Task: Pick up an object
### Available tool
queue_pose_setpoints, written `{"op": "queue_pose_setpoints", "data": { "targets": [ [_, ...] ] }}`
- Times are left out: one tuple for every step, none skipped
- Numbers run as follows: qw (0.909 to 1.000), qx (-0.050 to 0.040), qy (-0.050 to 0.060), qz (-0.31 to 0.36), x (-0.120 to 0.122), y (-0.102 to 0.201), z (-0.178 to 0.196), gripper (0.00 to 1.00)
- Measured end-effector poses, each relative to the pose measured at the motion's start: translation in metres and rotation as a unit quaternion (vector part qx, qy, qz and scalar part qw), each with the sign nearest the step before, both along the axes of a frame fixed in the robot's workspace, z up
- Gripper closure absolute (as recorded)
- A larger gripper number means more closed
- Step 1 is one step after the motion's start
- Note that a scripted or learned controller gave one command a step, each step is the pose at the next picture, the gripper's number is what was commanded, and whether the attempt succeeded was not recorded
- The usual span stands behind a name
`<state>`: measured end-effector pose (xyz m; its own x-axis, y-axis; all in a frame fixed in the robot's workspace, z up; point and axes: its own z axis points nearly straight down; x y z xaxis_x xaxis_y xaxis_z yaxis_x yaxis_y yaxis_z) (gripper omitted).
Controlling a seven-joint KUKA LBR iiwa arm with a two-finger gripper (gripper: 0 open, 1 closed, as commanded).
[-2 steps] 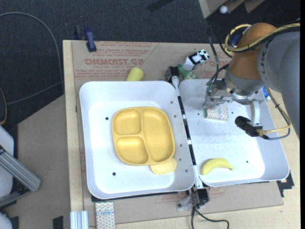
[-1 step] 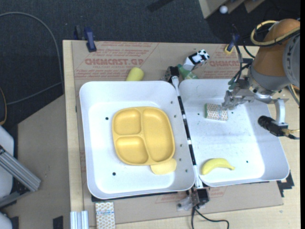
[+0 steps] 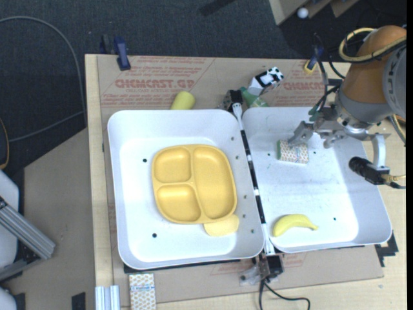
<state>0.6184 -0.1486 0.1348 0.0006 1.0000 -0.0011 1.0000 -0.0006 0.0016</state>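
Note:
In the right bin lies a small green and white patterned block near the back left. A yellow banana rests by that bin's front edge. My gripper hangs over the back of the right bin, just up and right of the block, open, with nothing between its fingers. The left bin holds a yellow divided plate, and a flat yellow piece pokes out from under its front edge.
Behind the bins on the bench lie a yellow cylinder and a black and white toy. A blue clamp grips the bench's back left edge. A black fitting hangs off the arm over the right bin's right side.

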Motion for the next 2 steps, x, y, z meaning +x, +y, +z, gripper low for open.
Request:
{"op": "queue_pose_setpoints", "data": {
  "targets": [
    [1.0,-0.0014,-0.003,0.0,0.001,0.03,-0.046,0.0],
    [1.0,-0.0018,-0.004,0.001,0.033,0.044,-0.045,0.0]
  ]
}}
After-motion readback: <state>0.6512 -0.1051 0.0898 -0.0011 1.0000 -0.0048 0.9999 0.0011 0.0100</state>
